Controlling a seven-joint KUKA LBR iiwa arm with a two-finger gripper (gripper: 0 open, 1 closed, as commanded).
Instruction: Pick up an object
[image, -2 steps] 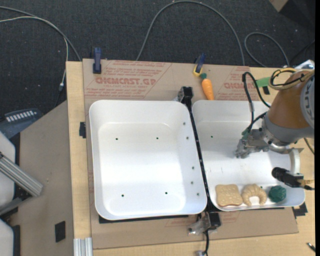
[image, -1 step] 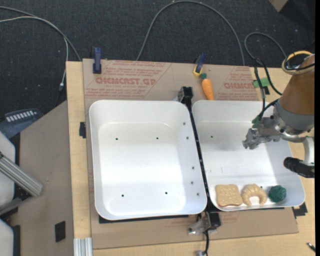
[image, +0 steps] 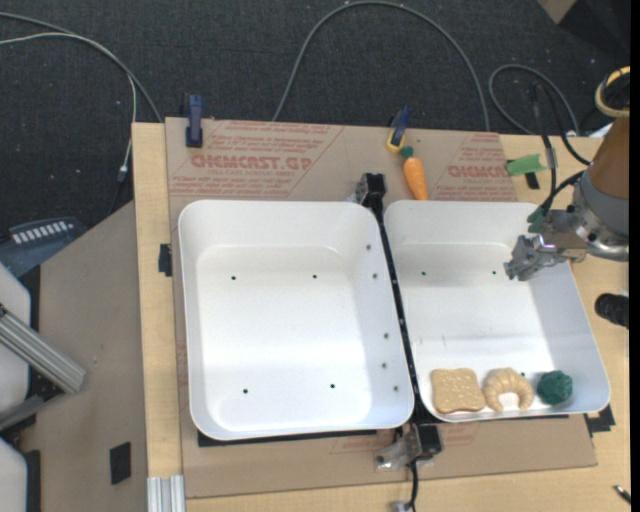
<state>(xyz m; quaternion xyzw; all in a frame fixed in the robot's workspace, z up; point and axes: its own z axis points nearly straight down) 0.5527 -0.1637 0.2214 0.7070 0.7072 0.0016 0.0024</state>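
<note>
So, stage: nothing is picked yet; my guess is the arm is still short of any target.
Gripper (image: 522, 258): it hangs over the upper right of the right bin (image: 470, 235), well apart from the food items; grey metal, small and blurred.
Fingers: whether they are open or closed, I cannot tell.
Objects: three lie in a row along the near wall of the right bin: a cracker (image: 456, 390), a croissant (image: 508, 388) and a green ball (image: 555, 386).
Cracker: flat, tan, roughly square, with a dimpled face.
Croissant: pale, curved, ridged; it touches or nearly touches the cracker.
Ball: dark green, lumpy, near the bin's right corner.
Carrot (image: 415, 176): orange, tapered, lying outside the bins on the cardboard (image: 250, 160) behind them.
Left bin (image: 195, 300): smooth white plastic with rounded corners and small dark dots.
Risk, wall: the items hug the near wall, so a finger may well strike the rim or slide down the slope.
Risk, crowding: cracker and croissant sit so close that a closing grip could push one aside.
Risk, flatness: the cracker lies low, and fingers may close above it.
Risk, ball: a round shape might roll out of a pinch.
</note>
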